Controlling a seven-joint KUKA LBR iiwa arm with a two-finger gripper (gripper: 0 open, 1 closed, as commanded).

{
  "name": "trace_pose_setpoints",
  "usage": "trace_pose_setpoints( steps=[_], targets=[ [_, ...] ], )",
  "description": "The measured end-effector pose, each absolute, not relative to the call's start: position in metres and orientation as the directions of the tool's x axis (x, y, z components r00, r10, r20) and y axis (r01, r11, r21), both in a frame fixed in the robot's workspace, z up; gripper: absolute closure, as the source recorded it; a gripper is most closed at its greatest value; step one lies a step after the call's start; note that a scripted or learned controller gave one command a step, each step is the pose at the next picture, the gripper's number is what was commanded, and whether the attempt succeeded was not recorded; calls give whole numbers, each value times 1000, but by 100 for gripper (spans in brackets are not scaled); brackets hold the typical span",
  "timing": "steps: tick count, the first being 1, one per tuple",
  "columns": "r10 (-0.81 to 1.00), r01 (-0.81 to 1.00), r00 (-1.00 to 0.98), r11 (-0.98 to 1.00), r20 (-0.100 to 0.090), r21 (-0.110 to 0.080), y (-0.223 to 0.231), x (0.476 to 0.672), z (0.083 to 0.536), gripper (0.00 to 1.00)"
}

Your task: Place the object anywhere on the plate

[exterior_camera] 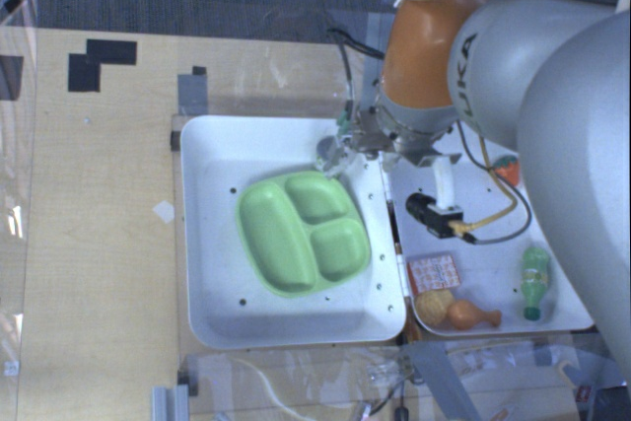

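A green plate (pixel 301 234) with three compartments lies in the left bin (pixel 212 212), turned at an angle. My gripper (pixel 333 156) hangs over the back right part of that bin, just beyond the plate's far edge and close to the wall between the bins. The wrist and the orange band hide most of it, and I see no object in it. In the right bin (pixel 493 315) lie a red-patterned square packet (pixel 433 271), a tan drumstick-shaped toy (pixel 465 315), a round pale biscuit-like piece (pixel 432 303) and a green bottle (pixel 533 281).
A small orange and red object (pixel 507 171) shows at the right bin's far side, partly behind the arm. The grey arm covers the upper right of the view. Black tape marks (pixel 99 62) sit on the wooden bench at the far left.
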State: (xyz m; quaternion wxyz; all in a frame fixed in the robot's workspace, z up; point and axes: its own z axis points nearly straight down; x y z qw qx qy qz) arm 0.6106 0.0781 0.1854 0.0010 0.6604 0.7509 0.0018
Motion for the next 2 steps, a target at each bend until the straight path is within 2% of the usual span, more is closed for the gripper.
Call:
trace_pose_setpoints(
  steps=[1,2],
  targets=[
    [992,992,-129,129,2,9,79,612,197,100],
    [998,998,-69,69,-1,8,31,670,226,100]
  ],
)
